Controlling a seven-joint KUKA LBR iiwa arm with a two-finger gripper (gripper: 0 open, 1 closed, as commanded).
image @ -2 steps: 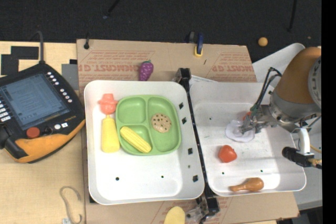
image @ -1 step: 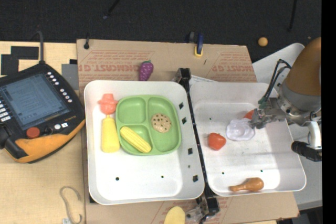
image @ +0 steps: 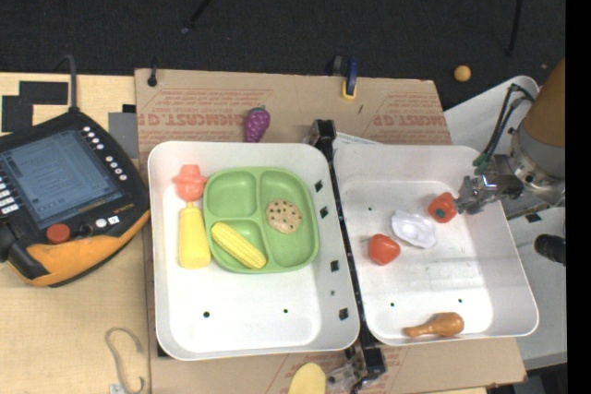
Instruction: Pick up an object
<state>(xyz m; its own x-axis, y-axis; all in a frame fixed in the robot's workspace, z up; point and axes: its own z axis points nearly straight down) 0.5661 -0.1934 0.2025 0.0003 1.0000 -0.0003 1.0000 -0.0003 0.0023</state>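
the claw (image: 464, 201) sits over the right bin (image: 517, 291), its fingers pinching a small red-orange piece (image: 443, 208). just left lies a white lump (image: 413, 229), then a tomato (image: 383, 249). a drumstick (image: 434, 326) lies near the front edge.

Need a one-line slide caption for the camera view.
Pincer beside a red toy in the right bin; green plate in the left bin.
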